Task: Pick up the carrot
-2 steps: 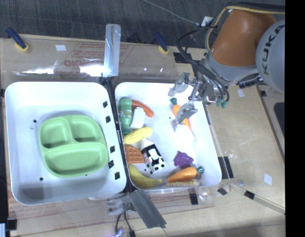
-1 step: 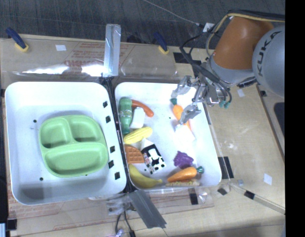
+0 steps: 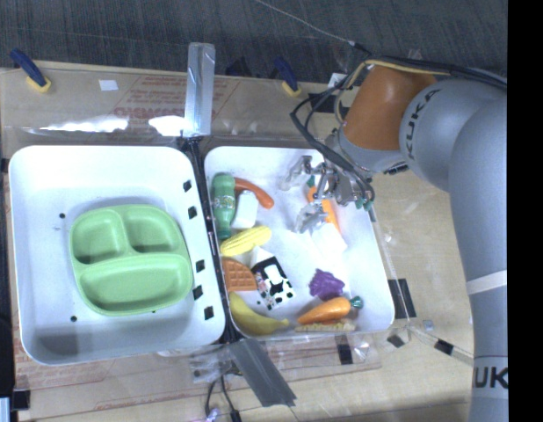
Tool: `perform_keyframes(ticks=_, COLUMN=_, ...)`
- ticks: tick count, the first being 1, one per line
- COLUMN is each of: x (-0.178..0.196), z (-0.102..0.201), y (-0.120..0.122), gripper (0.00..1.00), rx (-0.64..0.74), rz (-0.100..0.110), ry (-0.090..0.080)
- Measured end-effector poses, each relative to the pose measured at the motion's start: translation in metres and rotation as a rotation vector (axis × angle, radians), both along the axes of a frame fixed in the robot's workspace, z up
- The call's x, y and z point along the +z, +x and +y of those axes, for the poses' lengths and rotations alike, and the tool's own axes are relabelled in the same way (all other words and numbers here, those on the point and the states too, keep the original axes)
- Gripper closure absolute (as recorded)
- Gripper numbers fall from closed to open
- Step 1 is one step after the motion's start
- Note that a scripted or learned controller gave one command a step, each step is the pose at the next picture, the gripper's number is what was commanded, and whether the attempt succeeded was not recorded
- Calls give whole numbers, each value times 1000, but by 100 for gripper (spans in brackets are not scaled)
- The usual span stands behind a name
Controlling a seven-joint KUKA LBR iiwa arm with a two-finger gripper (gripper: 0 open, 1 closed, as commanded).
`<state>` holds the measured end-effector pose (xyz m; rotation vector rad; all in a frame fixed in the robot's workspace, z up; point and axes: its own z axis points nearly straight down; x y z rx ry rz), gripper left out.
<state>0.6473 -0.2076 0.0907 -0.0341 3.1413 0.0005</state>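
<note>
A: In the camera view, where does the arm sit?

B: It reaches in from three o'clock, and the gripper (image 3: 322, 202) hangs over the right bin (image 3: 377, 275), up around that bin's one o'clock. Between its fingers I see an orange, tapering piece (image 3: 329, 214), pointing down toward five o'clock. I judge that to be a carrot, held in a narrow pinch with the jaws nearly together on it.

A: Is that the only carrot?

B: No. A second carrot (image 3: 326, 309) with a green top lies flat near the bin's five o'clock corner, just beside a purple toy (image 3: 325, 282). So the task's thing could be either; the one in the fingers looks like the one chosen, likely because it lay apart from the crowd.

A: What crowd?

B: Along the bin's nine o'clock wall: a green bottle (image 3: 222, 196), an orange pepper-like piece (image 3: 255, 192), a corn cob (image 3: 244, 239), a waffle (image 3: 238, 276), a black-and-white carton (image 3: 271, 281) and a banana (image 3: 254, 319). They are packed touching, poor room for fingers.

A: And the left bin (image 3: 25, 236)?

B: It bears a green divided tray (image 3: 128, 258), well apart from the arm.

A: Is the grasp safe?

B: I can't tell whether the piece has cleared the floor; a tilted hold like this may slip on the lift
</note>
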Motion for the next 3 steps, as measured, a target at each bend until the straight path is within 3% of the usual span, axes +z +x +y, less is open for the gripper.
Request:
perform_keyframes(ticks=1, x=14, z=2, y=3, gripper=100, rx=7, rz=-8, ry=-2)
perform_keyframes(ticks=2, x=44, z=0, y=-68, gripper=100, rx=260, rz=-1, ry=0)
perform_keyframes(ticks=3, x=74, z=33, y=-117, gripper=100, rx=346, rz=-2, ry=-1)
